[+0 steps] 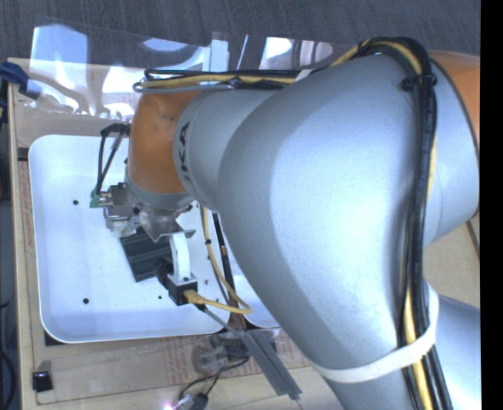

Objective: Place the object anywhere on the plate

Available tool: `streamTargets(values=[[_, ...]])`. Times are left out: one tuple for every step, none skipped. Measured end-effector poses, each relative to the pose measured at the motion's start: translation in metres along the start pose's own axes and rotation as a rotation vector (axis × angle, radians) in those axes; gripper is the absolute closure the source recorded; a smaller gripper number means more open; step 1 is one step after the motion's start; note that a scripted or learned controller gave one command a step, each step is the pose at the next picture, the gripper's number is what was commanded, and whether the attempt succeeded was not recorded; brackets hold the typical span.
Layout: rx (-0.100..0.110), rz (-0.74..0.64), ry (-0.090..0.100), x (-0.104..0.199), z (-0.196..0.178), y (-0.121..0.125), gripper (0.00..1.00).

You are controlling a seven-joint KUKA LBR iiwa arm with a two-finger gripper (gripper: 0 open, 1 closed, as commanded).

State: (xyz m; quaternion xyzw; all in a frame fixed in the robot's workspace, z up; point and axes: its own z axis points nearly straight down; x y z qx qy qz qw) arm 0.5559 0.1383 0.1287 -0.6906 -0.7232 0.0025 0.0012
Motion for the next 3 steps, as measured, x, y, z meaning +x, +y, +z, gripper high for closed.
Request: streamTargets(values=[[-0.001,-0.025,0.002,-0.062,-0.062,-0.081,1.00],[0.002,0.048,-0.001,-0.011,0.032,-0.024,1.00],[0.002,0.809,0.002,0.007,-0.030,-0.021,1.00]])
